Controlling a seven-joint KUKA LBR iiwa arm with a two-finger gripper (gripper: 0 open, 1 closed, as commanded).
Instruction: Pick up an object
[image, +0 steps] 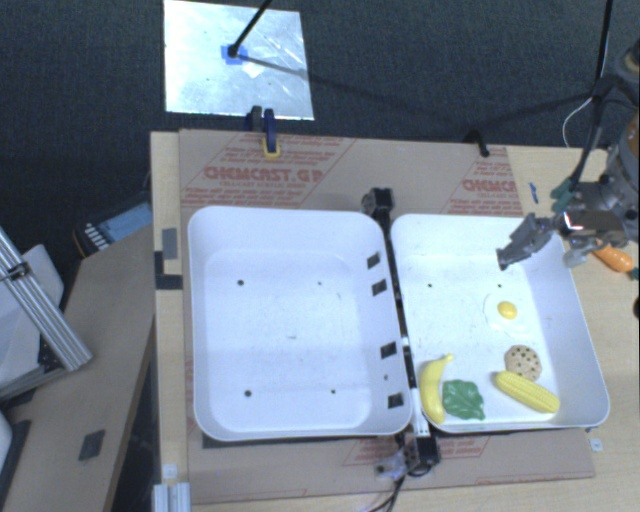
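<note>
Right bin (590, 330): contains a fried egg (506, 310), a cookie (521, 361), a corn cob (527, 392), a banana (434, 388) and a green leafy piece (463, 399), the last two touching at the near left corner. Left bin (200, 330): white, beside it. Gripper (525, 243): hangs over the right bin's far right part, above and apart from all items; claw state cannot be told; nothing visibly held. Step: approach, no grasp made. Next move, by judgement: choose a target, likely the nearby egg, centre over it, descend.

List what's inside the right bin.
The right bin holds a fried egg, a cookie, a corn cob, a banana and a green leaf. Anything under the leaf is covered.
</note>
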